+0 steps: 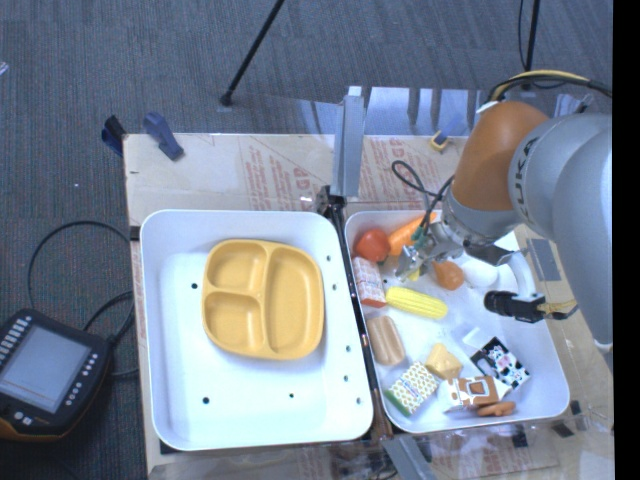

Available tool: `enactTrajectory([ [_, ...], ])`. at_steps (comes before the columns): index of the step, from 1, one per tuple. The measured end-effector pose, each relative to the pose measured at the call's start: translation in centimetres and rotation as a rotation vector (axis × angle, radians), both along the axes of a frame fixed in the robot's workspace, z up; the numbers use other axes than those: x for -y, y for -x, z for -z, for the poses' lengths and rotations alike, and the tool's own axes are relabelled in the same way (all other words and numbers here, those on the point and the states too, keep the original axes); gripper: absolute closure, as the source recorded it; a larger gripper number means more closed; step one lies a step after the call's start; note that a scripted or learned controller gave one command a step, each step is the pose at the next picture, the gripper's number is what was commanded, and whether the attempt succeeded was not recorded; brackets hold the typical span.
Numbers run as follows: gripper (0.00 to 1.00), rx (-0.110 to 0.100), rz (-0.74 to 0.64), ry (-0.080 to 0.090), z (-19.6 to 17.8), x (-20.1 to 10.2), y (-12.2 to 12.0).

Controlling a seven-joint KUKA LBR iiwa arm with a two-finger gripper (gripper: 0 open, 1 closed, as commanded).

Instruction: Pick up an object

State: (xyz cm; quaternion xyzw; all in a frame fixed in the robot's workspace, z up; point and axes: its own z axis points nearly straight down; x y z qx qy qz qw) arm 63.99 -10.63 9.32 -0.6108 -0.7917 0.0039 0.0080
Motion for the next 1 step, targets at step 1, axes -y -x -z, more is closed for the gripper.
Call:
enactTrajectory([
  [1, 1.0, 0.026, 0.08, 0.003, -11.77, -4.63, -0.63],
])
